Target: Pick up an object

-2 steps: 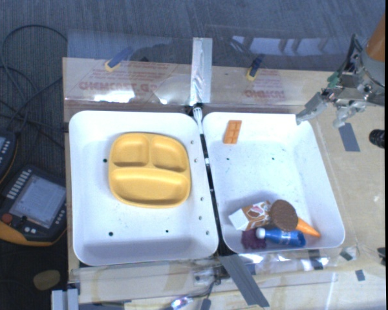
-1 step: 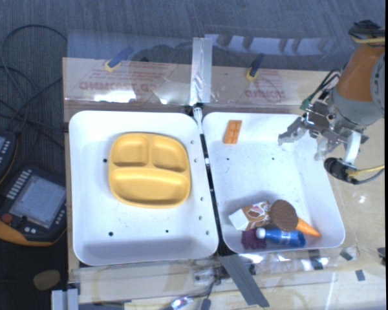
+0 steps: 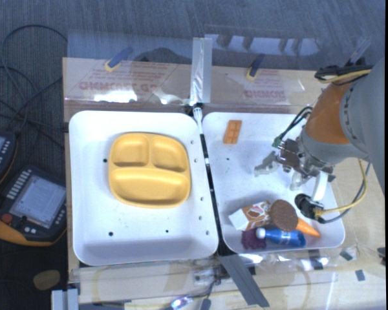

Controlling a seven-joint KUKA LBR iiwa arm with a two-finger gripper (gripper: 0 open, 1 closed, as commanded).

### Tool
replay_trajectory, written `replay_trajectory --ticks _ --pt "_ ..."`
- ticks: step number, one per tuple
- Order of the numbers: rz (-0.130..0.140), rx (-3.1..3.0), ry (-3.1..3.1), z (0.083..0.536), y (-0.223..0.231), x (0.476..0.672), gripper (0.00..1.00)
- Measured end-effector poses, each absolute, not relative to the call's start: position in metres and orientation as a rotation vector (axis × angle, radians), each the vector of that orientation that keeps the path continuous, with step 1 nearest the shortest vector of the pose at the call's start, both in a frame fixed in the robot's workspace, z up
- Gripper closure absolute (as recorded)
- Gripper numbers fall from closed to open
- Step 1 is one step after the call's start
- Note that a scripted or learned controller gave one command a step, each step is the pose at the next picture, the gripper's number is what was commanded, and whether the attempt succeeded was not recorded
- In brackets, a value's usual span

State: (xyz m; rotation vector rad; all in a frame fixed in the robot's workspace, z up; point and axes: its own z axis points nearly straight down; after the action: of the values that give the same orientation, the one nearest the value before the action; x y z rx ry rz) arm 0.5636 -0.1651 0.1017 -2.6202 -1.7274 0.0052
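Right bin (image 3: 246, 173): gripper (image 3: 291, 165) hangs over bare floor at mid-bin, toward 3 o'clock. Metal parts splay out below the wrist, but whether the jaws are open or closed I cannot tell from this angle. Nothing seen between them.

Candidate objects:
- orange rectangular block (image 3: 232, 132), alone at 11 o'clock of the bin, flat, well apart from everything
- cluster at 6 o'clock against the near wall: snack packet (image 3: 253, 214), brown round disc (image 3: 284, 215), blue bottle-like item (image 3: 283, 238), purple object (image 3: 249, 239), orange carrot-shaped toy (image 3: 308, 228), all touching or overlapping

Left bin (image 3: 84, 192) holds a yellow divided plate (image 3: 149, 169), centre.

Risks, as judged:
- straight descent from here likely closes on bare floor; no object lies under the gripper
- going for the cluster: pieces overlap, so fingers may land on two at once, or nudge one and scatter the rest; the disc rests on top and could slide off
- cluster sits hard against the near wall, so a finger could strike the rim
- block is thin and flat; fingers may skate over it
- loose yellow cable (image 3: 352, 196) loops near the wrist at 4 o'clock, could snag during a reach
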Motion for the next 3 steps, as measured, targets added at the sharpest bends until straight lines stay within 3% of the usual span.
replay_trajectory --ticks 1,2,3 --pt "0.003 -2.552 -1.831 0.143 -0.213 0.595 0.00" --pt "0.004 -2.600 -1.758 0.175 -0.202 0.578 0.00" --pt "0.005 -2.597 -1.767 0.269 -0.185 0.535 0.00"
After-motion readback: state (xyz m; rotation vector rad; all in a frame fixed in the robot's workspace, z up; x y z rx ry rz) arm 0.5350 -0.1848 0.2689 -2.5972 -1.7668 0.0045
